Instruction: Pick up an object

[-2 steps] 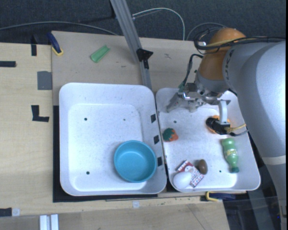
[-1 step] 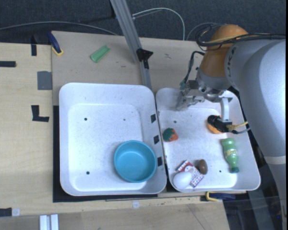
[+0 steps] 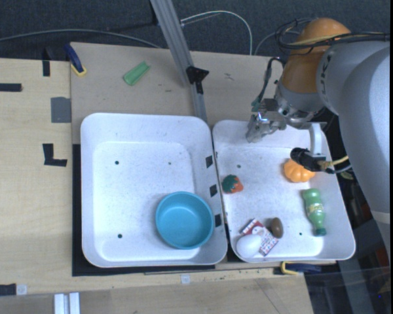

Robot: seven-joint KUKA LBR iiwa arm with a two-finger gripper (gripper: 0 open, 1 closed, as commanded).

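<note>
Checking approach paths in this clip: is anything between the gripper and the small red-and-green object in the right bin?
Nothing visible. The gripper sits near the right white bin's far edge, and bare bin floor lies between it and the small red-and-green object. The orange fruit-shaped toy lies off to the side.

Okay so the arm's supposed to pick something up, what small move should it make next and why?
Probably a short move toward the small red and green object in the right bin. The pincer sits at that bin's far rim with nothing seen between its fingers, and that object lies apart from the others, with bare floor around it.
</note>
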